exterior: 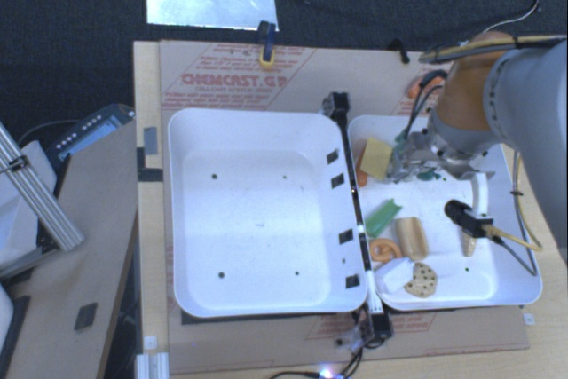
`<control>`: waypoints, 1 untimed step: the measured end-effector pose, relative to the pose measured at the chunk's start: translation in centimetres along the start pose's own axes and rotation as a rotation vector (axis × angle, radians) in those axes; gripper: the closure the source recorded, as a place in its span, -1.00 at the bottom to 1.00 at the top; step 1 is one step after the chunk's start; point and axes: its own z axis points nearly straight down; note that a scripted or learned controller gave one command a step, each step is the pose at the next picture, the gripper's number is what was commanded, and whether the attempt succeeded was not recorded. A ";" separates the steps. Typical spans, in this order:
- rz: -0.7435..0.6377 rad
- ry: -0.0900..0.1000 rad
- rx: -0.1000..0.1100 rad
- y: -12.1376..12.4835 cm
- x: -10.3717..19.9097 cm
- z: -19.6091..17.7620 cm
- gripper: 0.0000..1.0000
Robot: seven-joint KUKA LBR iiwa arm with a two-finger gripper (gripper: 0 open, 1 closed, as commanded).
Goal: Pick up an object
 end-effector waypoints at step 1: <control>0.000 -0.005 -0.016 1.8 -1.5 -28.8 1.00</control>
